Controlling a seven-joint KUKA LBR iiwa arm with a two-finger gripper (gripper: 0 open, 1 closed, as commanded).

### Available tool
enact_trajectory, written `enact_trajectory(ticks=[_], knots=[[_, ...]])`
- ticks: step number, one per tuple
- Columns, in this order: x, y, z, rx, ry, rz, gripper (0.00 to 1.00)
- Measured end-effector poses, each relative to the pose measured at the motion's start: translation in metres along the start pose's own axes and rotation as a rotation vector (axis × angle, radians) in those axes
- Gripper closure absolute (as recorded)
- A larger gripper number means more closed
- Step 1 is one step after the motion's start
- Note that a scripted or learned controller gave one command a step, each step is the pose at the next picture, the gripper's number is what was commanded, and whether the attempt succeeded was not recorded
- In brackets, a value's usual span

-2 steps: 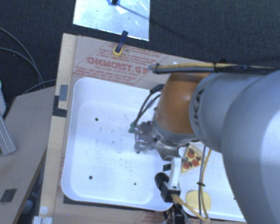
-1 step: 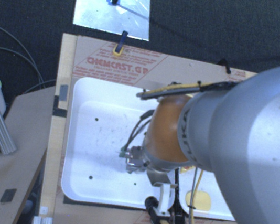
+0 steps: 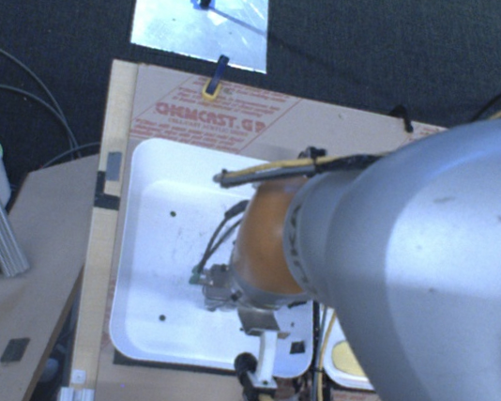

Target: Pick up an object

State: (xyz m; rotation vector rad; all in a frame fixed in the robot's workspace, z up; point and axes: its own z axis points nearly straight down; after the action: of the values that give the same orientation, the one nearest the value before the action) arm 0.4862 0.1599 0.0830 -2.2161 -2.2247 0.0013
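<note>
Reaching in from the right, my grey arm (image 3: 430, 263) with its orange band (image 3: 267, 245) hangs over the left bin (image 3: 151, 254) on the counter (image 3: 105, 218), hiding my end effector, so I cannot tell its state, nor make out any object there.

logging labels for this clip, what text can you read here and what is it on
"CHEMCAST GP" in large red letters, on the brown sheet under the bins, above the left bin.
Smaller red lines above and below that word on the same sheet: too small and blurred to read.
Nothing readable on the arm or on the shiny plate at the top.
</note>
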Motion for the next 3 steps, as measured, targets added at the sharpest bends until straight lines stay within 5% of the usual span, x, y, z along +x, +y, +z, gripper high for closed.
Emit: enact_trajectory(ticks=[1, 2, 3], knots=[[0.005, 0.089, -0.003, -0.011, 0.001, 0.000, 1.00], [-0.007, 0.013, -0.001, 0.003, 0.000, 0.004, 1.00], [0.006, 0.127, -0.079, -0.019, 0.002, -0.001, 1.00]])
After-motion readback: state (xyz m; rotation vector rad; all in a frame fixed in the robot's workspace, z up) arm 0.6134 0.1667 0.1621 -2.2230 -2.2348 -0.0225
